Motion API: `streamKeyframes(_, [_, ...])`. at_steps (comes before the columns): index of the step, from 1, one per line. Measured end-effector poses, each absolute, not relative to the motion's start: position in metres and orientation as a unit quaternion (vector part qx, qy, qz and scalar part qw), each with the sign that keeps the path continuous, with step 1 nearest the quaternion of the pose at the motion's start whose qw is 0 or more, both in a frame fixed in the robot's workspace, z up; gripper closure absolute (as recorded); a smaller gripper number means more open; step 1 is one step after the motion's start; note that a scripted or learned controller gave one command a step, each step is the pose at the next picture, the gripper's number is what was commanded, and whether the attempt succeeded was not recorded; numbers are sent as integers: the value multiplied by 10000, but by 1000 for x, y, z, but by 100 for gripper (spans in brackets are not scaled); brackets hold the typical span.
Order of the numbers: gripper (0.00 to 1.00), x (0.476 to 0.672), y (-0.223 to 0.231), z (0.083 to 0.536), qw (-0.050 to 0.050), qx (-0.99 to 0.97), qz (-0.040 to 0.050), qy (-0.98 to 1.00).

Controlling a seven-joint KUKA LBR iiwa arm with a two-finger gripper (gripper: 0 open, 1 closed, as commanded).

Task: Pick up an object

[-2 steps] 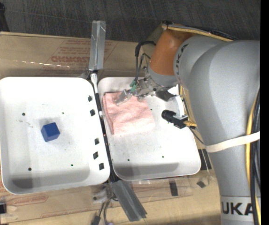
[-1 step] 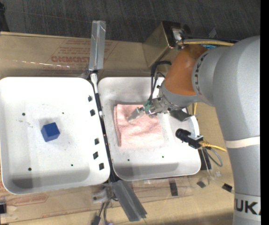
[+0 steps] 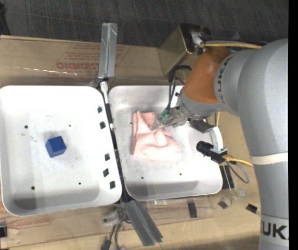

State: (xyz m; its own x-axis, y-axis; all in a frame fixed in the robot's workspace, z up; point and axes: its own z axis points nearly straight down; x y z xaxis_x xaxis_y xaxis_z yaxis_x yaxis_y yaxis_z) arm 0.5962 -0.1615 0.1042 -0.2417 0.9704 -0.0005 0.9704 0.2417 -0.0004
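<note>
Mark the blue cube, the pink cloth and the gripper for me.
blue cube (image 3: 55,146): camera view, on its top face.
pink cloth (image 3: 154,142): camera view, mid-fabric.
gripper (image 3: 165,120): camera view, at its tip over the cloth.

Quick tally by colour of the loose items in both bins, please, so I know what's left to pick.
Blue: 1, a blue cube in the left bin.
Pink: 1, a crumpled pink cloth in the right bin, with the pincer at its upper edge.
Total: 2
</note>
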Motion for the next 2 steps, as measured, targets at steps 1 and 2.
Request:
streamKeyframes(1, [100,613,-98,194,-11,6425,-10,7663])
streamKeyframes(2, [100,657,-77,229,-5,7216,-10,6924])
